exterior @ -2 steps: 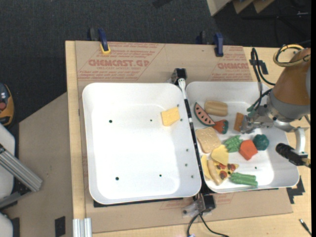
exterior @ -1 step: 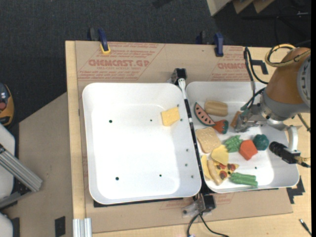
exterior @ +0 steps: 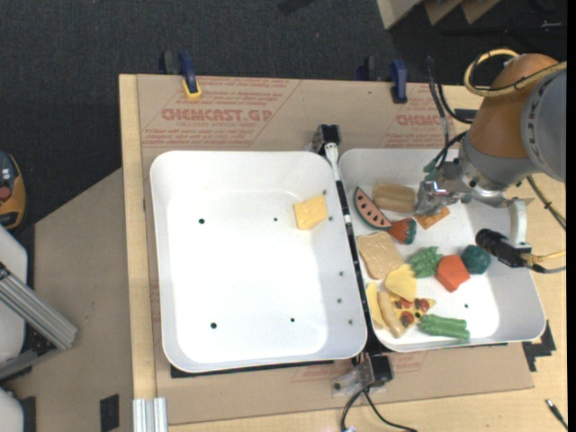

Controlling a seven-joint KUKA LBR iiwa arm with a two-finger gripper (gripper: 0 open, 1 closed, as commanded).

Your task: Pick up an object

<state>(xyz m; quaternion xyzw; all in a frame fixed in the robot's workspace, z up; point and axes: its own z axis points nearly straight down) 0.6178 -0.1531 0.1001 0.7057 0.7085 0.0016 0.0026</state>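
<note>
From the camera view, we see the gripper [exterior: 430,201] low over the right bin [exterior: 522,318], with a small orange block [exterior: 434,215] just under it, beside the bread roll [exterior: 394,196]. Whether the fingers are apart or clamped we cannot tell, so we should probably centre over the block before lifting.

Two white bins side by side: the left bin [exterior: 180,268] holds a yellow cheese piece [exterior: 310,212] toward its two o'clock corner, while the gripper [exterior: 430,202] hangs over toy foods in the right bin [exterior: 513,318], a watermelon slice [exterior: 369,208] at nine o'clock of it.
</note>
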